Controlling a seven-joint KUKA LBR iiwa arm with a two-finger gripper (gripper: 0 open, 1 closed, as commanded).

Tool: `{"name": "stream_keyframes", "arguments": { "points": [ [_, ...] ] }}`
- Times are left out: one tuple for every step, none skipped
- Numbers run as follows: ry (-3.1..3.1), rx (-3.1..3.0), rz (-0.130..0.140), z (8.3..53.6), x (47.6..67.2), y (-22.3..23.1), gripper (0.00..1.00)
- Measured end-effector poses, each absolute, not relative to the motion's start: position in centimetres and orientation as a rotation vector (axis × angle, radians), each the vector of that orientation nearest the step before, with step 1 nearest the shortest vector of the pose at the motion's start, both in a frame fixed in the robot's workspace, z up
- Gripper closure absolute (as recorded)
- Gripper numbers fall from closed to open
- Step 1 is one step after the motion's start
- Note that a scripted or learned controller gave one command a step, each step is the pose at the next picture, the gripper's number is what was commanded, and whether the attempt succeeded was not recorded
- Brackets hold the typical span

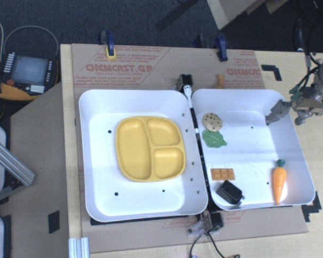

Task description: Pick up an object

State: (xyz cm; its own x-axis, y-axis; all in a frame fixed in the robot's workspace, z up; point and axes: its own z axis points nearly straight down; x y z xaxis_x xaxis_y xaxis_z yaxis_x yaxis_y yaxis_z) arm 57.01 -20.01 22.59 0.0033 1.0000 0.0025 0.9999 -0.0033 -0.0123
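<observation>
1. Your candidates all lie in the right bin: a carrot near its front right corner, a cookie and a green leaf by the left wall, a tan cracker and a black block at the front.
2. The claw hangs over the bin's far right rim, well apart from all of them; its fingers stand spread, nothing between them.
3. The carrot looks like a light, stiff plastic toy, probably smooth and apt to slip. You would likely do best to close across its thick upper body, just below the green top.
4. Its long axis runs nearly front to back in the view, green top toward the far side, tip toward the front wall.
5. The cracker and leaf look flat and thin, so expect them to be hard to pinch off the floor.
6. The left bin holds a yellow divided plate.
</observation>
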Motion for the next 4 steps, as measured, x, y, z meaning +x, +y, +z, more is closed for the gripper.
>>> {"name": "stream_keyframes", "arguments": {
  "points": [
    [-2.222,-2.222,0.000,23.3,57.3,-20.0,0.00],
    [-2.217,-2.219,0.005,17.9,56.7,-20.9,0.00],
    [-2.216,-2.218,0.004,12.0,56.0,-21.4,0.00],
    [-2.219,-2.217,0.000,8.3,56.0,-21.3,0.00]
  ]
}}
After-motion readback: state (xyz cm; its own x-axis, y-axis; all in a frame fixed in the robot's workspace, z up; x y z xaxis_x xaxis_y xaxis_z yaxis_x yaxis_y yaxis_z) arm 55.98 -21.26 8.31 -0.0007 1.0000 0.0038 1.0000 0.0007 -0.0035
